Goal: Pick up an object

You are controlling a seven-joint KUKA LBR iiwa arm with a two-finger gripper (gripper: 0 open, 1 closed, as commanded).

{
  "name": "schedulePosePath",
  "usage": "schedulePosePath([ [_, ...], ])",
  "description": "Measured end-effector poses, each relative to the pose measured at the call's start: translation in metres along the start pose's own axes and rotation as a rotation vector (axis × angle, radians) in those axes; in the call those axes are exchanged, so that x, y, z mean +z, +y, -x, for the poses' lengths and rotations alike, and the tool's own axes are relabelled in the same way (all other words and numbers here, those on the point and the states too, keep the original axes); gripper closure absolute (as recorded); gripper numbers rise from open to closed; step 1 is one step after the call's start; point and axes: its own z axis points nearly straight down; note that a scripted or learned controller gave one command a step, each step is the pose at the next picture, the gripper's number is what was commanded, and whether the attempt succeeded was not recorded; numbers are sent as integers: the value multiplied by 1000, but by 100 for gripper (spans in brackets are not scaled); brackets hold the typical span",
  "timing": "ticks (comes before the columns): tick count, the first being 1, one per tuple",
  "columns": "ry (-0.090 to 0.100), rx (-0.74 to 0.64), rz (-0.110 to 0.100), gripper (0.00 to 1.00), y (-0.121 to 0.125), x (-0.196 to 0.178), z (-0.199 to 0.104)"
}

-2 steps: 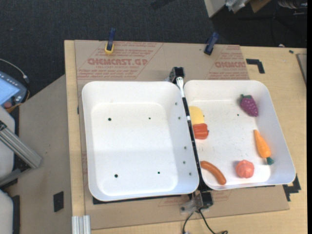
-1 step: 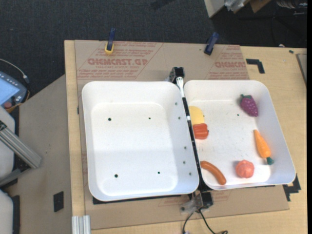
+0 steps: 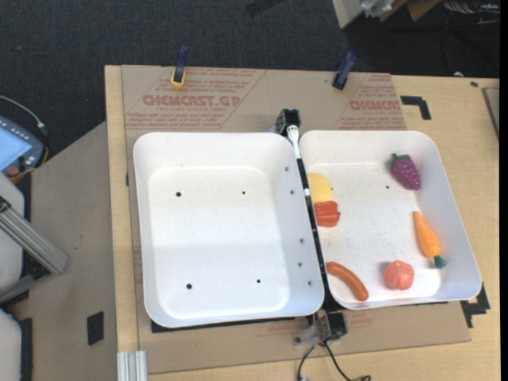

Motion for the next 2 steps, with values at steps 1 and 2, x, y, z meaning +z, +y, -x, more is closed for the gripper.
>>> schedulePosePath([
  [1, 0, 0, 0, 100, 0, 0, -4],
  [2, 0, 1, 1, 100, 0, 0, -7],
])
